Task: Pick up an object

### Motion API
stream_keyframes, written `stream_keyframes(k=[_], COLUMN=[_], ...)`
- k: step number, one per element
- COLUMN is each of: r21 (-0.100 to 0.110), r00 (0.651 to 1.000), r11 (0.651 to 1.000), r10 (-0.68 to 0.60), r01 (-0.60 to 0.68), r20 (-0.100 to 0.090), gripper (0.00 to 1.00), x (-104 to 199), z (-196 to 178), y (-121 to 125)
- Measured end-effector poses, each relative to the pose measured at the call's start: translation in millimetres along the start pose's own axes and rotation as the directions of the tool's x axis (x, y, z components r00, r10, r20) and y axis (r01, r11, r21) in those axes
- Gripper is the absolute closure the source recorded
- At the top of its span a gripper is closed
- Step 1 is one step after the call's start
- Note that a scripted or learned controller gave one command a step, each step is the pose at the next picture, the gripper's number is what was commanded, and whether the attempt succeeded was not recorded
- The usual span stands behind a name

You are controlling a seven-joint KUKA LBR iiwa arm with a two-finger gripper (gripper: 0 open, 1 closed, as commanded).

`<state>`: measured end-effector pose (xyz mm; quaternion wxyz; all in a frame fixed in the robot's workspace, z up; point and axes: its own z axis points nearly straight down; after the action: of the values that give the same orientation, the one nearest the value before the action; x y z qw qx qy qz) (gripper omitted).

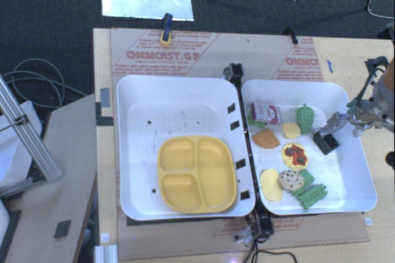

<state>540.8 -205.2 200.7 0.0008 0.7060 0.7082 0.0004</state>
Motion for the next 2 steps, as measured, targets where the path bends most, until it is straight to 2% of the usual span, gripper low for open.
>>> stream_keyframes(k=[1, 2], r21=[0.0, -0.003], r00=[1.0, 1.0], r11=[1.0, 1.0], r10=[-0.004, -0.004], r01=[0.004, 0.004], r20=[0.0, 0.001], gripper=[0.0, 1.0], x=[0, -1], z=[121, 105], y=[43, 43])
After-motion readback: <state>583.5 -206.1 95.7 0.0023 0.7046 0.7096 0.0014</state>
